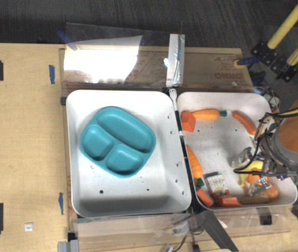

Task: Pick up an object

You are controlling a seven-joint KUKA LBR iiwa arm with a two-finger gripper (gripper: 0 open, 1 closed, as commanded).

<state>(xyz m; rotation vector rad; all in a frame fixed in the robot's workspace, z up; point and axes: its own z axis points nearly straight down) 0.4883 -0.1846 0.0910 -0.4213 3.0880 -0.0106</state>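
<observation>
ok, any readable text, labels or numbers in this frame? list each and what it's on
Faint printing on the brown board behind the right bin: too blurred to read.
Small packet in the right bin: has a printed label, too small to read.
Small square tag on the bench: no legible marking.
Nothing else carries text.

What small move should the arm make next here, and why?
Probably a short, straight descent. The gripper hangs low over the right bin's right side, above a cluster of small items, a yellow piece among them. Cables hide its tips, so contact is unclear. The blue tray in the left bin lies far off.
</observation>
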